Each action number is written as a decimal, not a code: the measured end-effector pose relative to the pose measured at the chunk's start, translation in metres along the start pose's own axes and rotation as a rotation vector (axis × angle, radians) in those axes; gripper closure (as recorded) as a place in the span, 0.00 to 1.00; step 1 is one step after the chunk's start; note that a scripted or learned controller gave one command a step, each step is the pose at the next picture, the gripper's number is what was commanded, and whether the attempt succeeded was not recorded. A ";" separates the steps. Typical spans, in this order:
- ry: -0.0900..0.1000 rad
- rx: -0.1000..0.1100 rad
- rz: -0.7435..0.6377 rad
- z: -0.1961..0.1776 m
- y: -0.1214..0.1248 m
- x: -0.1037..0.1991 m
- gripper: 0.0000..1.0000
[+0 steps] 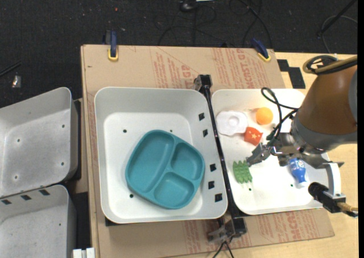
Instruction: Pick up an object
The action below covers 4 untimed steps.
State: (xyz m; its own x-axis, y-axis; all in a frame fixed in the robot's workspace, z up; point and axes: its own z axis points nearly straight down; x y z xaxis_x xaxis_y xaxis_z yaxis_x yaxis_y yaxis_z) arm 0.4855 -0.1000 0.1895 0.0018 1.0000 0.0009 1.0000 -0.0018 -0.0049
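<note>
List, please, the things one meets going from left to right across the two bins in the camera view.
Teal divided plate → green toy → red block → orange ball → blue object. The white lid is left out, because it overlaps the green toy in the left-to-right order.

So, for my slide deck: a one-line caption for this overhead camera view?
KUKA gripper hovers over right bin near green toy; teal tray in left bin.

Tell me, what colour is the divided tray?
Teal blue, the tray in the left bin, camera view.
</note>
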 end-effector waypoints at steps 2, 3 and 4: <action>0.001 0.000 -0.001 0.100 -0.002 -0.004 0.00; 0.001 -0.003 0.002 0.088 -0.001 -0.004 1.00; -0.002 -0.011 -0.004 0.026 0.004 -0.007 1.00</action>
State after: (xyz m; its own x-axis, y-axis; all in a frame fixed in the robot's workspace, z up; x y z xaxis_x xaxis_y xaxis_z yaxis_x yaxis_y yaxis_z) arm 0.4891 -0.1067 0.1637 -0.0020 1.0000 -0.0014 1.0000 0.0020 0.0060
